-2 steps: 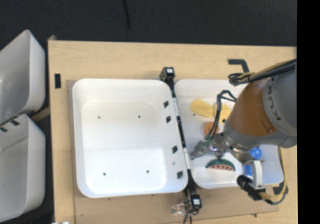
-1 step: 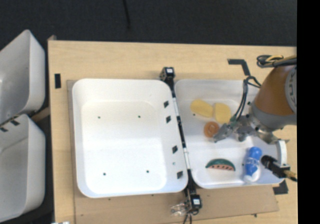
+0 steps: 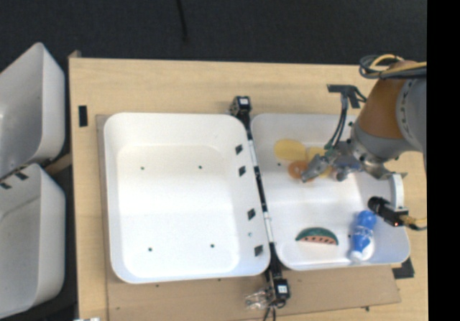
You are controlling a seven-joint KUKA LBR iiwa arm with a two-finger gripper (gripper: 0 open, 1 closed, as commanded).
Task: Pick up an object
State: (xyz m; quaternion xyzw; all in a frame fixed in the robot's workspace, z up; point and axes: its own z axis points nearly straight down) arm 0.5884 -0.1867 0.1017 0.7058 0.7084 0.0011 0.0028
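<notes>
The right bin (image 3: 305, 206) holds several small objects. A pale yellow piece (image 3: 289, 148) lies near its back, and a small orange piece (image 3: 296, 169) sits just in front of it. A watermelon slice toy (image 3: 317, 236) rests near the front wall, with a blue and white bottle (image 3: 362, 233) at the front right. My gripper (image 3: 315, 168) reaches in from the right, low over the bin, its tip right beside the orange piece. I cannot tell whether it touches that piece.
The left bin (image 3: 172, 197) sits alongside, parted from the right bin by a shared rim with black clips (image 3: 254, 169). The grey and orange arm (image 3: 384, 122) covers the right bin's back right corner. Wooden bench edges surround both bins.
</notes>
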